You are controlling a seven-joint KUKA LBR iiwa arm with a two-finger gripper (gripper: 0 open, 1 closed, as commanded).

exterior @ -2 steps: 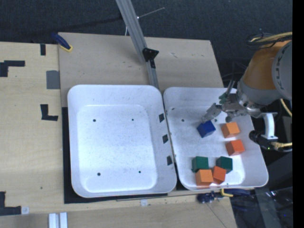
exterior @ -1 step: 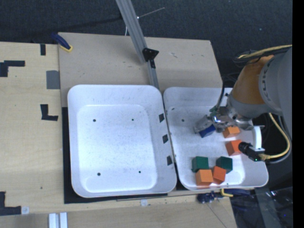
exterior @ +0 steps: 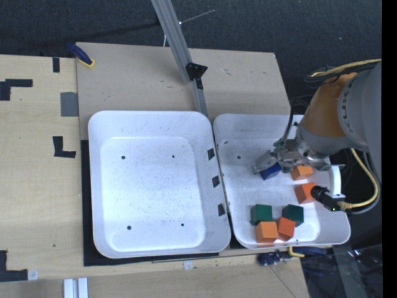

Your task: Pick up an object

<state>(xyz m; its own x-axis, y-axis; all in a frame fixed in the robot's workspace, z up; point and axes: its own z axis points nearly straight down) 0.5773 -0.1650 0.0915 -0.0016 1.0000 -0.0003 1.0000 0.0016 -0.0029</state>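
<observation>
The gripper (exterior: 268,165) is down inside the right bin (exterior: 239,135), near the middle of its floor and well away from the wall it shares with the left bin (exterior: 152,182). A small blue block (exterior: 270,173) sits right at the fingertips, partly covered by them. It looks as if the fingers are closing around it, or have just closed, but whether the block is truly clamped between them or merely lying beneath them cannot be told from this angle, so how wide they stand is unclear too.

The other candidates all lie on the side of the gripper toward the bin's near rim and its outer wall: an orange block (exterior: 302,172) just beside the wrist, a second orange block (exterior: 304,192) a little nearer the rim, and then a cluster of two green blocks (exterior: 261,213) (exterior: 293,213) with two more orange blocks (exterior: 267,231) (exterior: 286,227) close against the near rim.

The main risk, as I judge it, is a shallow or off-centre grip on the blue block: held only by a corner, it could twist and drop out as the arm lifts (a small, hard-edged cube gives little surface to pinch). The fingers might also shut above it and come up with nothing. A lesser hazard is the orange block beside the wrist, which the arm could nudge on any sideways move.
</observation>
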